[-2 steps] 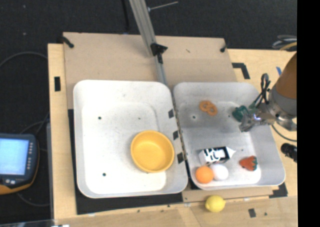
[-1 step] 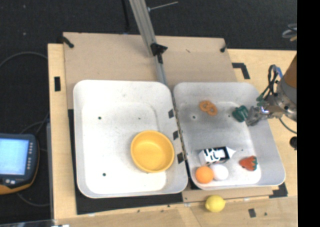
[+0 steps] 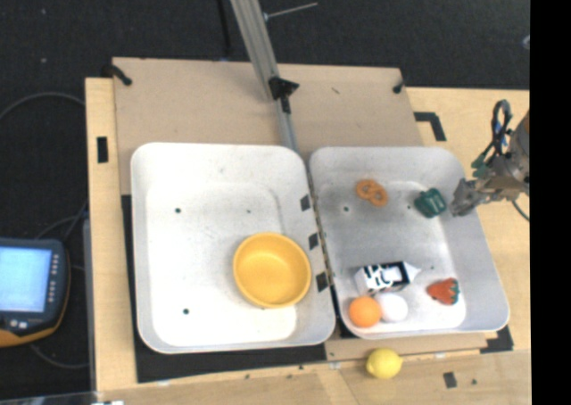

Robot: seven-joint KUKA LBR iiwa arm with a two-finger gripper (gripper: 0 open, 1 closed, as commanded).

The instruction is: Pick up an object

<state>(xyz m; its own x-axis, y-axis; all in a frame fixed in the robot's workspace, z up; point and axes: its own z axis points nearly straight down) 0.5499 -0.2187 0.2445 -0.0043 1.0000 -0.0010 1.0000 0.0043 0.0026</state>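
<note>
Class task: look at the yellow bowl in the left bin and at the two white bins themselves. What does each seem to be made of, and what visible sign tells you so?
Yellow bowl: probably plastic, with a smooth, evenly coloured, slightly glossy surface and a thin rounded rim. White bins: likely moulded plastic, matte, with rounded corners, a shallow raised lip and grey scuffing on the floors. Neither can be confirmed by sight alone.

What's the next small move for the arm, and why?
Probably shift a little left and lower over the green toy. The gripper sits at the right bin's right edge, just beside that toy, which lies apart from the pretzel and the cluster at the bin's front, making it the nearest uncluttered pick.
</note>
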